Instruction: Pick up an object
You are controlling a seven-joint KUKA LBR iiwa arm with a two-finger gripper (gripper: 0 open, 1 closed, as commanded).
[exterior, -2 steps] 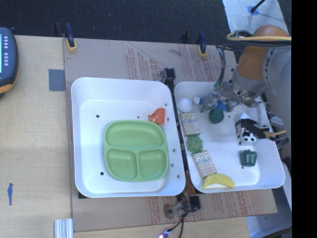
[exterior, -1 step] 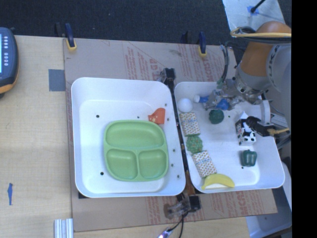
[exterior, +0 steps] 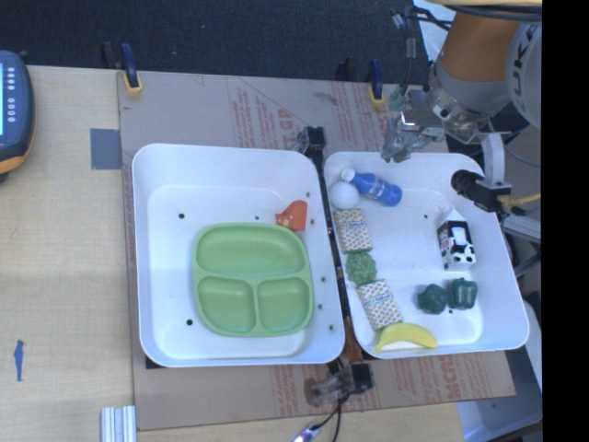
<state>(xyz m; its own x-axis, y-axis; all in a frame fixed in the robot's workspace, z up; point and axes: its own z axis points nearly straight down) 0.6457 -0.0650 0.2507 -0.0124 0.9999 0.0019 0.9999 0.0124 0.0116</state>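
Wooden bench [exterior: 64,274] fills our view, with a brown cardboard sheet [exterior: 230,109] laid over it and two shallow white bins side by side on that sheet. We see the left bin [exterior: 161,187] holding a green divided plate [exterior: 253,279] near its middle and a small orange-red piece [exterior: 294,215] just beyond the plate's far right corner. We find the right bin [exterior: 414,247] far more crowded: a blue bottle [exterior: 375,189] lies on its side with a white ball [exterior: 343,194] touching its near end, and below them, along the bin's left wall, run a patterned packet [exterior: 352,229], a green leafy lump [exterior: 361,267] and a second packet [exterior: 379,303]. A yellow banana [exterior: 406,338] rests at the near edge, two dark green toy vegetables [exterior: 447,296] sit together toward the right, and a black-and-white cow figure [exterior: 456,243] stands above them. We spot the gripper [exterior: 402,145] at the far rim of the right bin, above and apart from the bottle, carrying nothing we can see; whether it is spread or pressed together we cannot tell.
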